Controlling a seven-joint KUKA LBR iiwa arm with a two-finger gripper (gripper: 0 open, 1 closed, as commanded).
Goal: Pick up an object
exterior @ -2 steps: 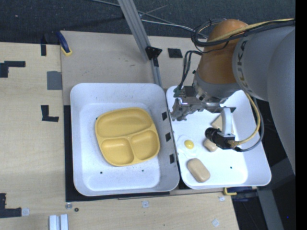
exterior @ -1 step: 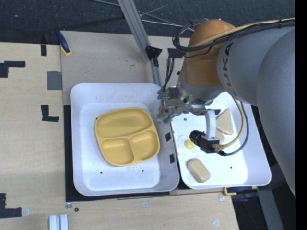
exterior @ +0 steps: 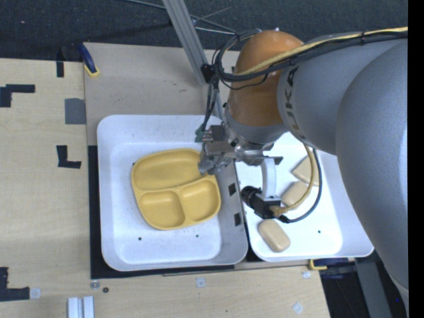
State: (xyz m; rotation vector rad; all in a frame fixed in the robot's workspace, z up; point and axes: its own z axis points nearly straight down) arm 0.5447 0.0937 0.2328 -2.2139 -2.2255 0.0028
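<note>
The yellow plate [exterior: 175, 187] lies flat in the left bin [exterior: 112, 177], its upper right rim directly under the gripper [exterior: 211, 152]. Whether the tool is spread or pinching, I cannot tell. A good grab probably needs one side over that rim, one outside, then a straight lift

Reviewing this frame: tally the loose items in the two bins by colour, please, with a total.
Yellow: 1, the divided tray in the left bin.
Tan or beige: 3, in the right bin: a rounded block, an elongated piece and a piece partly hidden by the arm.
Total: 4.
</note>
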